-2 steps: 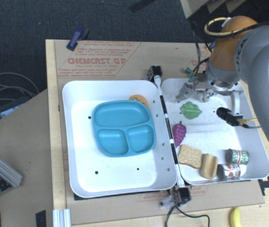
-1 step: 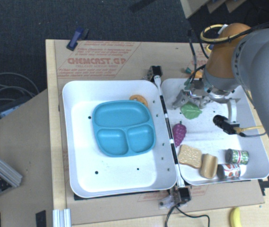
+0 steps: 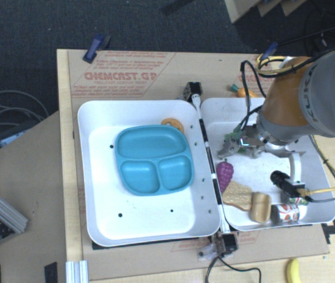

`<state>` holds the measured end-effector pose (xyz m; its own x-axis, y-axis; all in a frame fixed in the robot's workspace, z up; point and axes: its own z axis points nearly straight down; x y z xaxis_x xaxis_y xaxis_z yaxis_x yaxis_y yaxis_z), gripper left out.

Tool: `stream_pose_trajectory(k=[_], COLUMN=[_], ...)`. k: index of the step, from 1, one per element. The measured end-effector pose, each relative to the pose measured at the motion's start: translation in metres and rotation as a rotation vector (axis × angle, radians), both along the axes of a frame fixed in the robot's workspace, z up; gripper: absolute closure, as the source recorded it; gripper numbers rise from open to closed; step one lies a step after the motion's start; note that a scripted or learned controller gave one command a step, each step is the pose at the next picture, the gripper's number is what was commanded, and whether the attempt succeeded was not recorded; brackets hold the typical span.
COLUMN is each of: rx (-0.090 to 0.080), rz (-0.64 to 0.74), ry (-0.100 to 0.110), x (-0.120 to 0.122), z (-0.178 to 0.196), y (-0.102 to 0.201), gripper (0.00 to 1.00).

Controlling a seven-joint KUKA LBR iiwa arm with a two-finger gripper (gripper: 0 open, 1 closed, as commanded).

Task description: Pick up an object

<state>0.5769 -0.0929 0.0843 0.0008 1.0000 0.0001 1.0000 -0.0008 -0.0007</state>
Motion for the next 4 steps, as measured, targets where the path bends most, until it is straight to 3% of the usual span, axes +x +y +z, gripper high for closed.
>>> stream_pose_trajectory(k=[2,3,4], rx=[-0.001,0.001,0.0], rz=[0.001,0.001,0.0], ry=[-0.003,0.001,0.001], x=[0.072,0.045,0.035], z=[0.001,0.0,0.0], y=[-0.033,-0.013,-0.016], gripper=[0.0,0.0,0.0])
